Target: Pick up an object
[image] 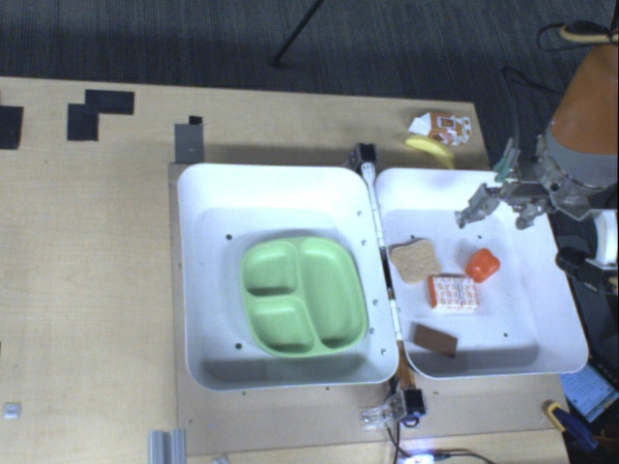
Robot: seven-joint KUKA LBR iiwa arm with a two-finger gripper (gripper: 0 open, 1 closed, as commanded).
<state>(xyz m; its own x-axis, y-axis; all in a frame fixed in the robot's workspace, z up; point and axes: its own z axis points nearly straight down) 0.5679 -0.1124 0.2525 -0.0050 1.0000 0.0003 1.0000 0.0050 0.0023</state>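
1. A shallow white left bin [208, 259] at centre frame on the pale wooden tabletop [87, 288] holds a light green divided plastic tray [303, 295].
2. The shallow white right bin [542, 341] holds a tan bread slice [414, 259], a red-and-white packet [453, 294], a small orange-red round object [482, 265] and a dark brown bar [434, 339], all lying apart.
3. The pincer [495, 204] hovers at the bin's upper right, fingers spread, nothing between them.
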